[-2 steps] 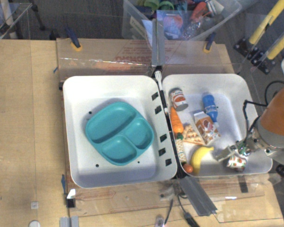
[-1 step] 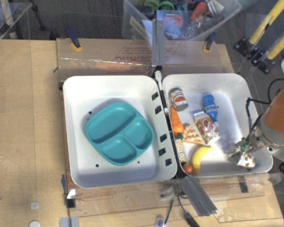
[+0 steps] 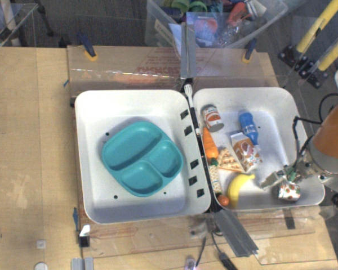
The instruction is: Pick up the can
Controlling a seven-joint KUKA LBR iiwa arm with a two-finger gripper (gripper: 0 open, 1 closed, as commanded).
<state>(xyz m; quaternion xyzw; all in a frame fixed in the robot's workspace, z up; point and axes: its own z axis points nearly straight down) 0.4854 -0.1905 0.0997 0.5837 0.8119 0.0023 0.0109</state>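
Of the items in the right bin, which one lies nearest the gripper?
The small patterned packet in the bin's near right corner, right beside the gripper. The banana and can lie farther left.

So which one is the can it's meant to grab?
Look in the right bin, at its far left corner beside the divider. The can lies just above the carrot, left of the blue bottle. It is the small cylinder with a silver top and a red and white label.

Can [image 3: 212, 117]: small, red-and-white label, lying tilted in right bin's far-left corner, near divider.
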